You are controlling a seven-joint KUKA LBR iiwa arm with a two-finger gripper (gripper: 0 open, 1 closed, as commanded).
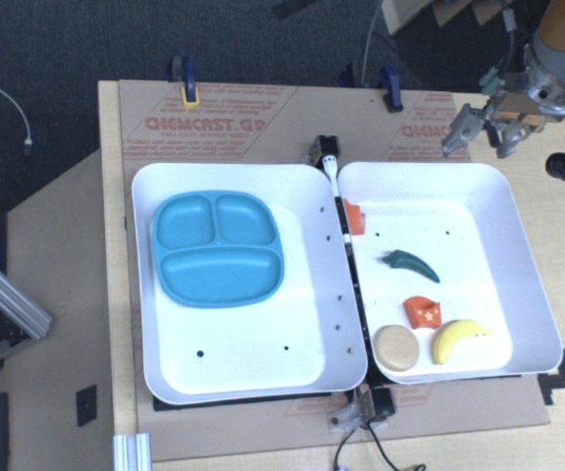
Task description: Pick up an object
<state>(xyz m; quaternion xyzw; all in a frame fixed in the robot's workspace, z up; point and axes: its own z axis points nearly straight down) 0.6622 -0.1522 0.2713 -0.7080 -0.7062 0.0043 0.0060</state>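
The right bin (488,189) holds a dark green pepper (412,263), a small red piece (423,312), a yellow banana (458,339), a round tan disc (397,348) and an orange block (353,218) against its left wall. My gripper (483,135) hangs above the bench beyond the right bin's far rim, up at the top right. Its two fingers stand apart with nothing between them. It is well away from every object.
The left bin (307,337) bears a blue divided plate (219,248). Blue clamps (189,79) pin the brown board at its far edge. Cables and a black bracket (327,149) sit between the bins at the back.
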